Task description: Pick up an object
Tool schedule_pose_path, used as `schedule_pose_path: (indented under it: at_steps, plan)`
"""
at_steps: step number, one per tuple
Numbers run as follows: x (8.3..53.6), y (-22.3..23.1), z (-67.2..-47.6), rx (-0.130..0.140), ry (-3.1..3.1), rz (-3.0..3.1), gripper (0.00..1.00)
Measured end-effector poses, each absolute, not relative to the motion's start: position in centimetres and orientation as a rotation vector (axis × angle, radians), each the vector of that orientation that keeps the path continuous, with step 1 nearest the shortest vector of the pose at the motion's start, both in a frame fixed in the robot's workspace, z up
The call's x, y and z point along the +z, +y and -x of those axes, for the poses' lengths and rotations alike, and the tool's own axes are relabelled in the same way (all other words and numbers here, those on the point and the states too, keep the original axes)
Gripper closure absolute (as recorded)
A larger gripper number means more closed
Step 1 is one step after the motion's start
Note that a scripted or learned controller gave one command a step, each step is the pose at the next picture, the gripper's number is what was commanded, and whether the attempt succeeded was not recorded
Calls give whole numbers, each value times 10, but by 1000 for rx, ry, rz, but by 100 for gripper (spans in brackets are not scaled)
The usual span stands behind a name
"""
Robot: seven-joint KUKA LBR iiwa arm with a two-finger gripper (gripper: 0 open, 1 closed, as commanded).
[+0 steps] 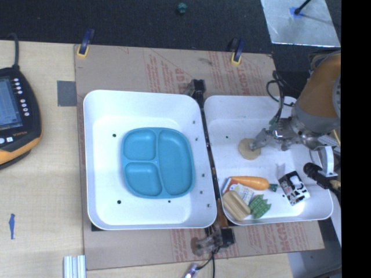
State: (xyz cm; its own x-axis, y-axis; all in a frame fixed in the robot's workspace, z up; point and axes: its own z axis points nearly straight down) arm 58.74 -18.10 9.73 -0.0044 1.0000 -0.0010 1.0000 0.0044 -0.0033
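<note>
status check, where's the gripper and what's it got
Gripper low in right bin, at the tan disc; grip not confirmed. Carrot, green toy lie loose nearer the front. Nothing blocking.

my arm point(317, 100) is grey with a broad orange band. below me sit two shallow white plastic bins point(101, 106), the left one holding a sky-blue three-part plastic plate point(157, 161). in the right white bin point(232, 110) lie a tan round disc point(249, 148), an orange toy carrot point(251, 182), a beige ridged block point(236, 204), a dark green leafy piece point(260, 205) and a black-and-white patterned small box point(293, 187). the brown cardboard sheet point(145, 68) carries faded red print, with blue-and-yellow clamps point(85, 42).
</note>
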Motion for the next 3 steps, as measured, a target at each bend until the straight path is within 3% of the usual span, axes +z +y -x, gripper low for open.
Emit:
schedule_pose_path:
  at_steps: [1, 2, 3]
  plan:
    - [94, -175, -658, -2, -2227, 2220, 0]
    - [94, -175, -574, 1, -2226, 2216, 0]
    - [94, -213, -490, 2, -2227, 2218, 0]
